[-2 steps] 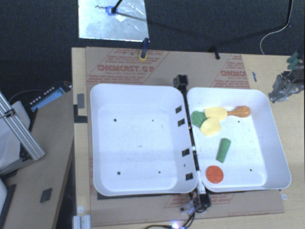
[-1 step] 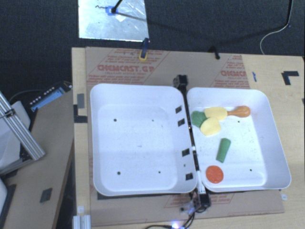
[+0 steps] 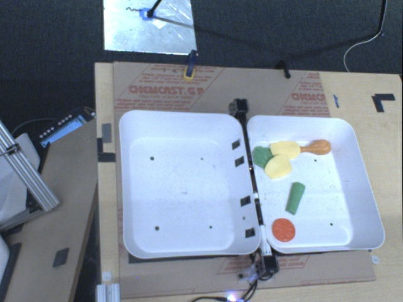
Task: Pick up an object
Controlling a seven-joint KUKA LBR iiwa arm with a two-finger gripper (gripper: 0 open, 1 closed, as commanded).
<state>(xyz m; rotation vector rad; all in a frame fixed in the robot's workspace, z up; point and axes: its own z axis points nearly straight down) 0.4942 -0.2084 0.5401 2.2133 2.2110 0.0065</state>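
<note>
Cylinder (image 3: 295, 197), green, long axis up-down in view, top tilted right; pincer state untellable.

You're looking down on a table (image 3: 164, 80) topped with printed brown cardboard, dark carpeted floor (image 3: 50, 43) around it, a shiny metal sheet (image 3: 150, 17) lying beyond its far edge.

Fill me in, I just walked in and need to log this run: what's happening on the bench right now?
Nothing is being handled at this moment. Two shallow white bins sit side by side; the left bin has bare floor, and the right bin holds all the objects. Near its left wall a small green piece touches two yellow pieces, and an orange piece lies against the upper yellow one. A green block lies apart, lower down, and an orange-red disc sits near the front edge. The pick has not begun.
</note>
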